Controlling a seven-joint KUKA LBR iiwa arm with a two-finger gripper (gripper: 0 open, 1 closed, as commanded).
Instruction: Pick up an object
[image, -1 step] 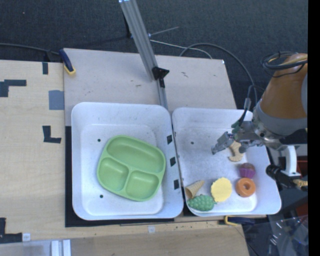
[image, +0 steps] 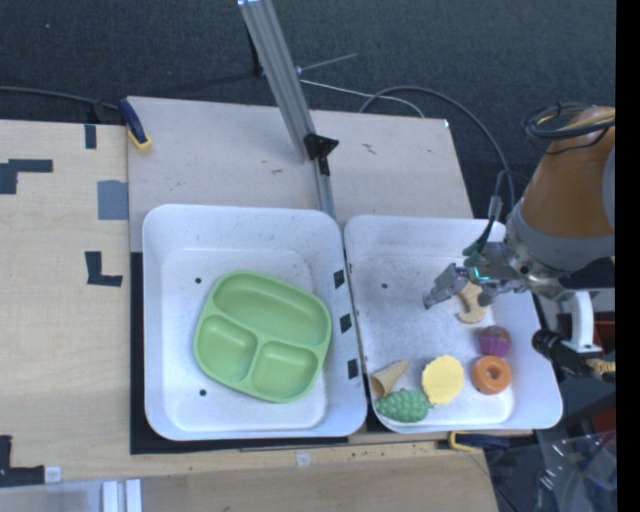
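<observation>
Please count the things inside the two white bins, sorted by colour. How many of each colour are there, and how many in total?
Green: 2, the divided plate in the left bin and the bumpy toy in the right bin
Yellow: 1, the round toy
Orange: 1, the ring
Purple: 1, the small toy
Tan: 2, the cone and the piece by the gripper
Total: 7

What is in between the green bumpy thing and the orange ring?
In the camera view, a yellow round piece lies between the green bumpy toy and the orange ring, along the right bin's near edge.
</observation>
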